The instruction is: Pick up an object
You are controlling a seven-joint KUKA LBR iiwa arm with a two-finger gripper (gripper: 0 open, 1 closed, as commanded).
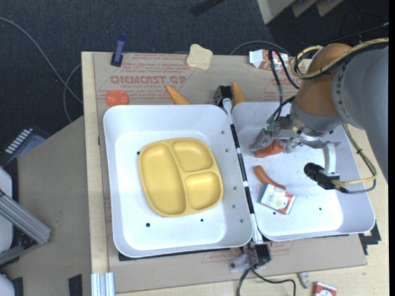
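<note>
The right bin (345, 217) holds three things. A red-orange object (270, 147) lies near its upper left, an orange-brown sausage (269, 176) sits below that, and a small white and red packet (277, 199) rests lower still. My gripper (272, 138) reaches in from the right and is low over the red-orange object, seemingly touching it from above. The wrist and its cables hide the contact. In the left bin (123, 221) lies a yellow divided plate (180, 176).
Outside the bins on the cardboard sit a bread slice (199, 56), a blue item (118, 49), an orange disc (116, 97), a carrot (177, 95) and a small packet (262, 58). A black clip (223, 95) stands at the divider's top. The arm's body (361, 85) covers the right bin's upper right.
</note>
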